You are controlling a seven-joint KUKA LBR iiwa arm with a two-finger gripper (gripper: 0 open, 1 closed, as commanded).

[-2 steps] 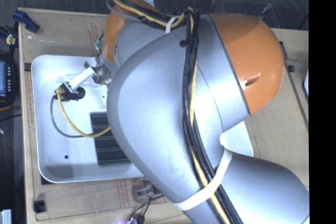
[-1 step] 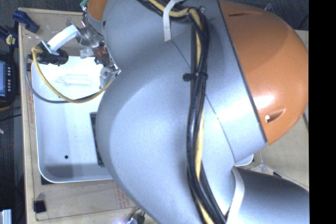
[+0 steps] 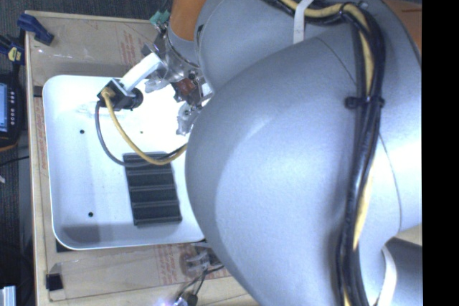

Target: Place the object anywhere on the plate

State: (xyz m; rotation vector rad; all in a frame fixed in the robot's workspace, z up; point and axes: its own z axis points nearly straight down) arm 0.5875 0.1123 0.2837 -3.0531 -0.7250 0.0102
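Note:
A dark grey ribbed rectangular slab (image 3: 152,188) lies flat in the left white bin (image 3: 68,154), near its front wall. The gripper (image 3: 183,98) hangs over the bin's back right part, above and to the right of the slab, and is largely hidden by the arm's big grey body (image 3: 301,154). A reddish-brown patch shows at the gripper's middle; I cannot tell whether it is a held thing or part of the gripper. A white bracket with a black end (image 3: 129,88) sticks out to the left from the wrist.
A yellow and black cable (image 3: 118,143) loops from the bracket down across the bin to the slab's top edge. The brown bench board (image 3: 93,39) frames the bin. A blue clamp (image 3: 34,26) sits at the bench's back left corner. The arm covers the right bin.

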